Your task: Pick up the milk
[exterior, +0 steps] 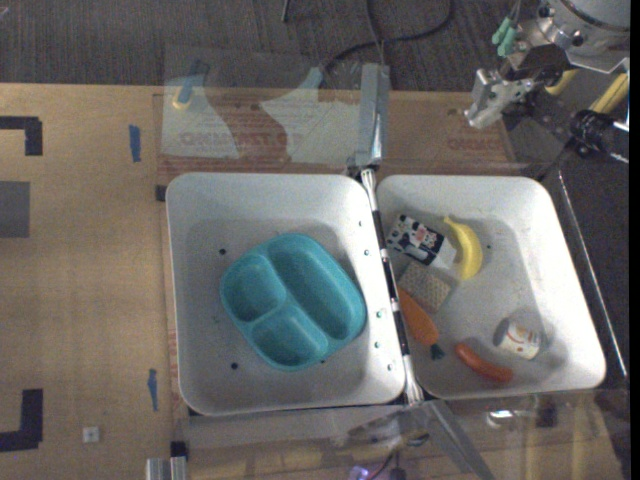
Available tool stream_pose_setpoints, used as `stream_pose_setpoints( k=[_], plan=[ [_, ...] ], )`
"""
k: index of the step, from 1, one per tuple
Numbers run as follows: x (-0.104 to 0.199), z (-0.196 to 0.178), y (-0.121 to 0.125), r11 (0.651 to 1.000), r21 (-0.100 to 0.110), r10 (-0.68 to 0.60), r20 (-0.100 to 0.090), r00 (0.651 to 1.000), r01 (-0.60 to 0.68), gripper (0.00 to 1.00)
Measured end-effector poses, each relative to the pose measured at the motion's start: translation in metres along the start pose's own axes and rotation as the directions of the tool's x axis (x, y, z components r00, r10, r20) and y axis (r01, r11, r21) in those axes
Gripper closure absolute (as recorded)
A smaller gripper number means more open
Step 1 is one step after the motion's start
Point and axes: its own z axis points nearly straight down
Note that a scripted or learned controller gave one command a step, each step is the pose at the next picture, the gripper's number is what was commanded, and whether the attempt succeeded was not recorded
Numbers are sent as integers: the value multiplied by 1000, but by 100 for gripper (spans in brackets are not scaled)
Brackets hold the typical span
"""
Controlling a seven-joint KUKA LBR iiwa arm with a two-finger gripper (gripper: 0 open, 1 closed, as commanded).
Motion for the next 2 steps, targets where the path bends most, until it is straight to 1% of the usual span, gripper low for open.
stream_pose_setpoints(
  k=[1,2],
  plan=[
    [1,0,0,1000,1,-1,0,1000,1,0],
    [12,159,-20,998,2,-66,-2,998,66,0]
  ],
)
